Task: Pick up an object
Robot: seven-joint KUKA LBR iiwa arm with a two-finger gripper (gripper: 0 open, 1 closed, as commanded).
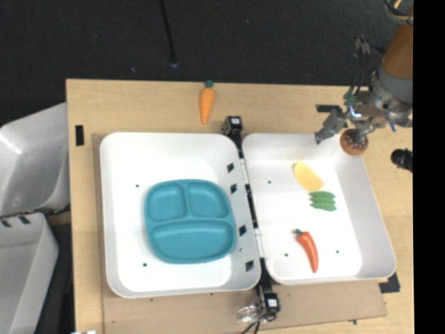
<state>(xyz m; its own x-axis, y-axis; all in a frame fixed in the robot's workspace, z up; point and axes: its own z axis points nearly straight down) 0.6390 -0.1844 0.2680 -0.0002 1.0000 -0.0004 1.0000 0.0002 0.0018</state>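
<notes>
The right bin (361,256) holds three small toys. A yellow piece (307,177) lies toward the far side, a green pea pod (322,200) sits just in front of it, and a red chili pepper (308,249) rests near the front. My gripper (341,136) hangs open over the bin's far right corner, above and to the right of the yellow piece, with nothing between its fingers.
A blue divided plate (189,220) lies in the middle of the left bin (118,186). An orange carrot (206,101) rests on the wooden bench (139,103) behind the bins. Small black clips (232,124) sit along the seam between the bins.
</notes>
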